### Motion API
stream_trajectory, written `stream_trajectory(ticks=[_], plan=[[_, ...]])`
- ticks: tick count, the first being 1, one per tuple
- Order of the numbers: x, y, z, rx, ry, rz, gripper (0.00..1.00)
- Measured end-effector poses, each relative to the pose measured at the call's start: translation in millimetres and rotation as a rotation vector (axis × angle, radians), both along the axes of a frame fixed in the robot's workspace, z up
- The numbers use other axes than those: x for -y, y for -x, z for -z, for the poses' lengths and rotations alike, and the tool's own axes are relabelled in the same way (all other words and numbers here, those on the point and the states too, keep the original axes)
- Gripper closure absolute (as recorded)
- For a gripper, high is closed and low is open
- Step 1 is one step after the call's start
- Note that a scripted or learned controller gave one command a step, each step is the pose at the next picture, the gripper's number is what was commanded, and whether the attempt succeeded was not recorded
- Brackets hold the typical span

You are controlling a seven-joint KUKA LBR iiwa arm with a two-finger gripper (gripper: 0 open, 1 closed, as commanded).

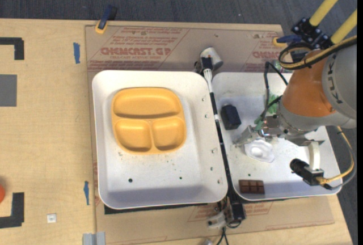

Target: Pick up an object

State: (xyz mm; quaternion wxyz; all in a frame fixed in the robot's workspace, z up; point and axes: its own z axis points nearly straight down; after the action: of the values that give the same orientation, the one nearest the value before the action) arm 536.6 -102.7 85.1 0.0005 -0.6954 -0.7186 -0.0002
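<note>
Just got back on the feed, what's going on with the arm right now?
The arm is down in the right bin, with its claw low over a clear, crumpled plastic item. Whether it has a grip cannot be told from this angle. A dark block lies further back in that bin, and a brown chocolate-like bar sits at the front edge. The left bin holds a yellow divided tray, untouched.
</note>
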Motion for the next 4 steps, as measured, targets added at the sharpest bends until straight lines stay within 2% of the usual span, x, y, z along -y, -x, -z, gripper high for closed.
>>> stream_trajectory(ticks=[1, 2, 3, 4], plan=[[-2, -34, 0, 0.004, 0.002, -0.295, 0.00], [-2, -34, 0, 0.004, 0.002, -0.295, 0.00], [3, 39, 0, -0.001, -0.001, -0.015, 0.00], [3, 38, -10, 0.002, -0.001, -0.015, 1.00]])
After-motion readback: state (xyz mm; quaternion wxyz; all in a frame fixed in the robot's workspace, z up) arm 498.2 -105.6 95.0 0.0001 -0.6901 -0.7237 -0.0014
